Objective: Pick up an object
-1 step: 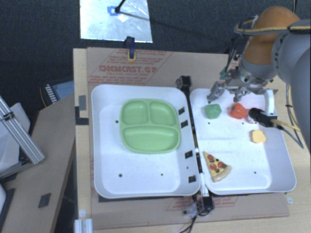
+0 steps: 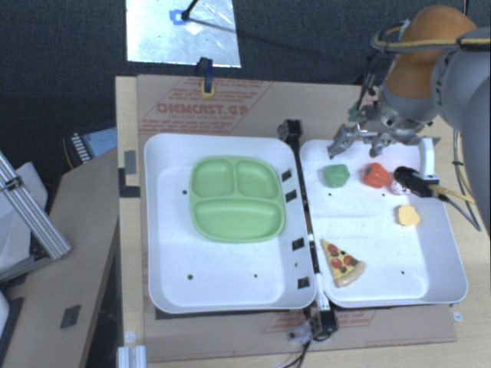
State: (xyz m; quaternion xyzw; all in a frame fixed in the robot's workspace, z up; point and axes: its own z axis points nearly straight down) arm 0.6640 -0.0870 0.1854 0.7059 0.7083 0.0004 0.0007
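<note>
- While the arm (image 2: 445, 67) is reached in from the right, the gripper (image 2: 354, 146) is seen hovering over the far end of the right bin (image 2: 441, 271), close to that bin's far-left corner.
- Fingers (image 2: 338, 144) are seen spread apart, nothing is held between them; the tips are pointed down toward the right bin's floor.
- A green object (image 2: 335, 175) is located in the right bin, just below and near the fingertips; contact cannot be confirmed.
- A red-orange object (image 2: 375, 175) is placed in the right bin, just right of the green object, apart from it.
- A small pale pink item (image 2: 398, 188) is seen in the right bin close beside the red-orange object; its shape is too small to be made out.
- A yellow object (image 2: 408, 216) is found nearer the right bin's right wall, closer to the camera than the red-orange object.
- A toy pizza slice (image 2: 342, 263) is laid flat in the right bin's near-left part, well apart from the gripper.
- A black part with a cable (image 2: 418, 182) is hung off the wrist, over the right bin's right side.
- A green divided plate (image 2: 235, 198) is set in the left bin (image 2: 165, 274), which is butted against the right bin's left wall.
- Both bins are rested on a cardboard sheet (image 2: 201, 107) printed with red lettering, extending beyond the right bin's far edge.
</note>
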